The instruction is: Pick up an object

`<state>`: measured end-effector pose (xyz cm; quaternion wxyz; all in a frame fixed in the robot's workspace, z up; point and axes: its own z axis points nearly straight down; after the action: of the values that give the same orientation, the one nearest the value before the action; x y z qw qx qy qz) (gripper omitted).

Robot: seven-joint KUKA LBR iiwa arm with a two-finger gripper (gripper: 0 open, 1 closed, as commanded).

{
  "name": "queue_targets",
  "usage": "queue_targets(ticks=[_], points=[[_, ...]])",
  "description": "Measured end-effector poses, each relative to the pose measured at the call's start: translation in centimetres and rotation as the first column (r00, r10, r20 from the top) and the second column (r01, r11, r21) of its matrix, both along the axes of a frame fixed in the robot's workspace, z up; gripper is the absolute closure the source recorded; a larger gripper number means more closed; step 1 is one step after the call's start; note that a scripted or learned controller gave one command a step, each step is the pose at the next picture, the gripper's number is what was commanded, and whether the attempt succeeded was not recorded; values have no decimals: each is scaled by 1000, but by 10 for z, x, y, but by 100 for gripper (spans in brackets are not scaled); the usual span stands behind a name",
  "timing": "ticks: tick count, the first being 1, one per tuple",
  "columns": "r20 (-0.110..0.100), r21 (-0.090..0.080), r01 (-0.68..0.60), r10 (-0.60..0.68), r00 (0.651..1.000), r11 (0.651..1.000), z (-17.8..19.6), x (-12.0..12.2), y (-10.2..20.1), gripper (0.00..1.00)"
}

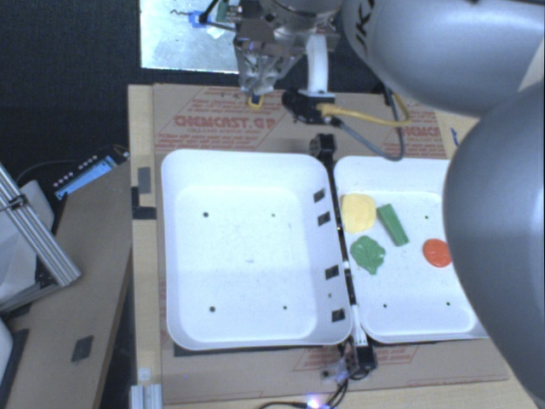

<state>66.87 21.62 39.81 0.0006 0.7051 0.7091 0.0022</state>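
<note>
I see the two-finger gripper (255,95) above the bins w/ a small yellow piece (255,101) pinched at its tips; the green block (392,225) sits in the right white bin (409,324).

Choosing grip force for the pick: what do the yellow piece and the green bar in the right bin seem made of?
Yellow piece: probably soft foam or rubber; matte, rounded, uneven outline. Green bar: likely rigid plastic or foam; matte, with straight edges. Neither shows any gloss, so both remain guesses.
</note>
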Motion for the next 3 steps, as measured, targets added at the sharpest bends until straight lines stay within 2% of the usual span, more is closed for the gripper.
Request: queue_targets(ticks=[1, 2, 3], points=[[1, 0, 0, 0, 1000, 1000, 37, 0, 11, 100], [-3, -1, 5, -5, 1000, 1000, 31, -22, -21, 100], [-11, -2, -1, 1, 1000, 1000, -7, -126, -17, 100]])
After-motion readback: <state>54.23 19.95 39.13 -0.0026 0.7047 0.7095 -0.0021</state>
